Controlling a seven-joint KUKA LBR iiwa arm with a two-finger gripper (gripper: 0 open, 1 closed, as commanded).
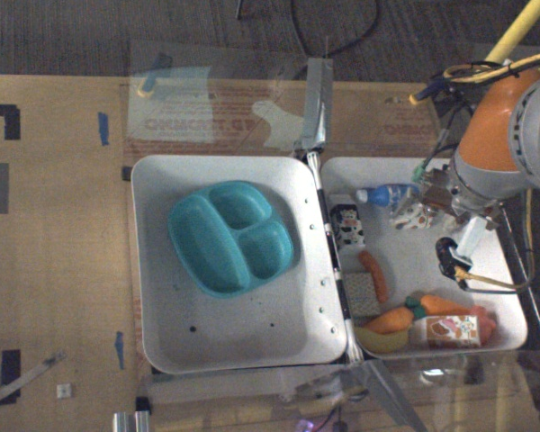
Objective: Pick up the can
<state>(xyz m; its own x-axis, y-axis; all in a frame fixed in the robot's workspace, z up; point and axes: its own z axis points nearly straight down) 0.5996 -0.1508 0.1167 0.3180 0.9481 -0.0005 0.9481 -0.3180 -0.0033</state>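
The surface (pixel 63 241) is carrying two bins; the can (pixel 346 226) is standing at the right bin's (pixel 513 318) left wall. The gripper (pixel 423 207) is hovering nearby, finger state unclear; descending centred over the can seems advisable.

Grey arm (pixel 522 142) reaching from right, orange-banded wrist, hand (pixel 420 207) low

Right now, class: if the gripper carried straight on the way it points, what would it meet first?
Probably the blue bottle lying in the right bin: the gripper sits just beside it, aimed down and leftward. Depth is unclear, so it might touch the bin floor first.
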